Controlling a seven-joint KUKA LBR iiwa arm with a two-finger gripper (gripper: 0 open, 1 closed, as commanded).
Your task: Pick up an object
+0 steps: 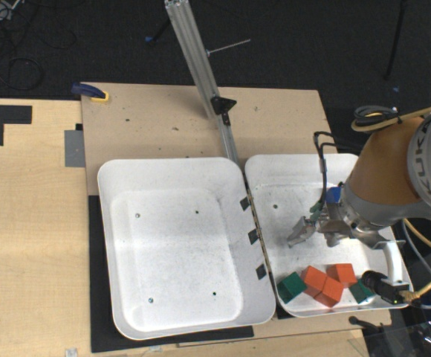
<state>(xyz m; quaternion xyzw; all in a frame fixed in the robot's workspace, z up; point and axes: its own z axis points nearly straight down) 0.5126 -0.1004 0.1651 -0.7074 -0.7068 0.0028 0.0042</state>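
A pale wooden bench (22,222) was seen from above at a slant. At its far left lay a flat black stepped shape (0,121), with a small grey patch (73,147) just to its right. Beyond them, at the bench's far edge, sat a small blue-and-yellow object (89,91), too small to identify.

Next came the left white bin (171,244), shallow with rounded corners and a speckled floor. Above it a long aluminium bar (197,58) slanted down from the top of the view toward the seam between the two bins. Three small black clips (252,236) sat along that seam.

The right white bin (282,184) touched the left one. Over the middle of its floor was the gripper (302,234), pointing toward the left. Whether it was open or closed could not be told, and nothing was seen in its grasp.

The objects to pick lay in a row along the near edge of the right bin, apart from the gripper: a green block (291,285), then a cluster of orange blocks (325,281) touching it, then a smaller green block (361,293).

The arm (386,177) — orange above the wrist, grey beyond — reached in from the right.
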